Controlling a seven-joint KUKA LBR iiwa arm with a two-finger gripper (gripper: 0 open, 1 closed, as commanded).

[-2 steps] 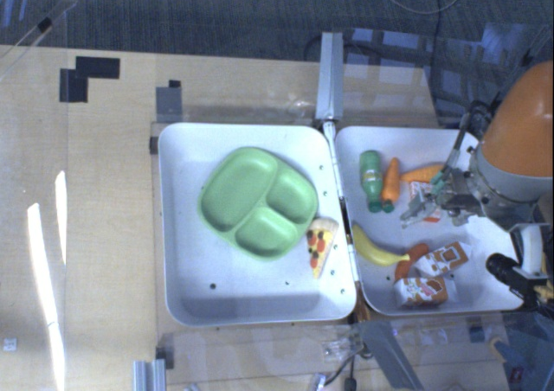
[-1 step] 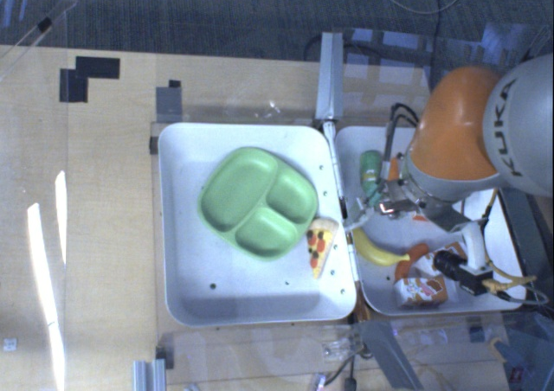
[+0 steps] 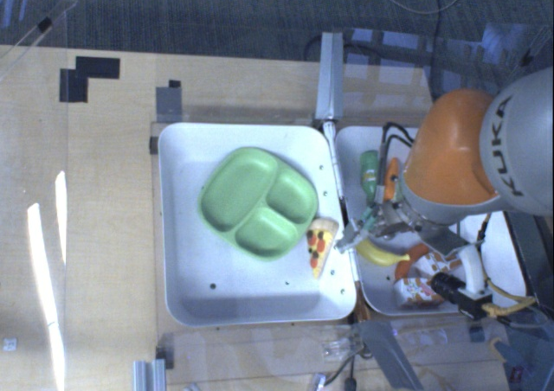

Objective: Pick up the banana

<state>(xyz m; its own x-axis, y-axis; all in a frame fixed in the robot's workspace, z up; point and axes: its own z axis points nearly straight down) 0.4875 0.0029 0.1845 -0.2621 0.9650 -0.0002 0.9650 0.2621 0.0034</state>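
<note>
Fingers point(image 3: 368, 227) hidden under the arm point(image 3: 459, 156), so grip state unclear. Gripper point(image 3: 374, 229) sat just above the banana point(image 3: 381, 253) in the right bin point(image 3: 346, 156). Green plate point(image 3: 258, 201) lay in the left bin point(image 3: 182, 208).

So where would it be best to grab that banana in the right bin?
Probably across the middle of the banana, coming from above. It lies flat and curved in the right bin, narrow enough to pinch across. The gripper hangs right over it, hiding part.

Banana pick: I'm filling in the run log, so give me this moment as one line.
arm: over right bin | gripper: just above banana | grasp: unconfirmed | left bin: green tray, pizza slice
</note>
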